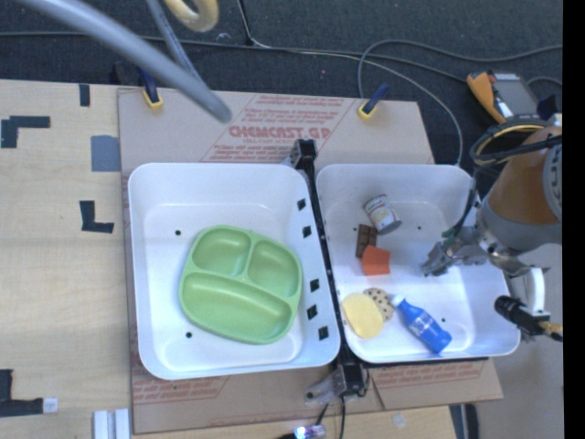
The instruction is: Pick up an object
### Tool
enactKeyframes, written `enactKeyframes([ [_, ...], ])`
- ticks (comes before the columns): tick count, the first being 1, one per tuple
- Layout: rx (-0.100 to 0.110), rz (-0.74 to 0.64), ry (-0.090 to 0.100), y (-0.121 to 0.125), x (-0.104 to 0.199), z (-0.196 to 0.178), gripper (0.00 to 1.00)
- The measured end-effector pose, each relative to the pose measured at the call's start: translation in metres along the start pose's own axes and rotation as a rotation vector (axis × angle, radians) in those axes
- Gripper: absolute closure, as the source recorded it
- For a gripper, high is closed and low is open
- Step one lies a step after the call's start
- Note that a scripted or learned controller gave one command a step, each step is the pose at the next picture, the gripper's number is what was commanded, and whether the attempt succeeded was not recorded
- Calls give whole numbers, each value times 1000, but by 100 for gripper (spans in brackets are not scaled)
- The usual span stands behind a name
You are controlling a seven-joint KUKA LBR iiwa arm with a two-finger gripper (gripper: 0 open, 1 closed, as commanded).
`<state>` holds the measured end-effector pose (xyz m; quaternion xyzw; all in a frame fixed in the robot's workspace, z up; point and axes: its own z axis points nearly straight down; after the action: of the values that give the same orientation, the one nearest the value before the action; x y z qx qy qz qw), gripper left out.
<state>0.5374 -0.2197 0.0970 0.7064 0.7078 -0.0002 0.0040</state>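
Grey arm (523,199) reaches in low over the right bin (457,183) — gripper (439,260) near the orange block (376,262), its grip too blurred to tell.

Red print runs across the cardboard sheet (274,126) that lies under the two white bins, along its far edge; the large line reads roughly "CHEMCAST GP", the last letters partly covered by the black clip (302,152) at the bins' join; a smaller red line above it is too blurred to read; more small red print shows on the same cardboard at the near edge, below the bins, also unreadable; the small can (381,214) in the right bin (457,183) carries a label, but its wording is too small to make out; the blue bottle (424,326) shows no readable lettering.
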Motion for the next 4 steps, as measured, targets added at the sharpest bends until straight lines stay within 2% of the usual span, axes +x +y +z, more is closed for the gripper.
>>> enactKeyframes([
  [2, 1, 0, 4, 11, 6, -103, 100],
  [3, 6, -5, 8, 15, 65, -99, 100],
  [4, 6, -6, 8, 31, 122, -98, 100],
])
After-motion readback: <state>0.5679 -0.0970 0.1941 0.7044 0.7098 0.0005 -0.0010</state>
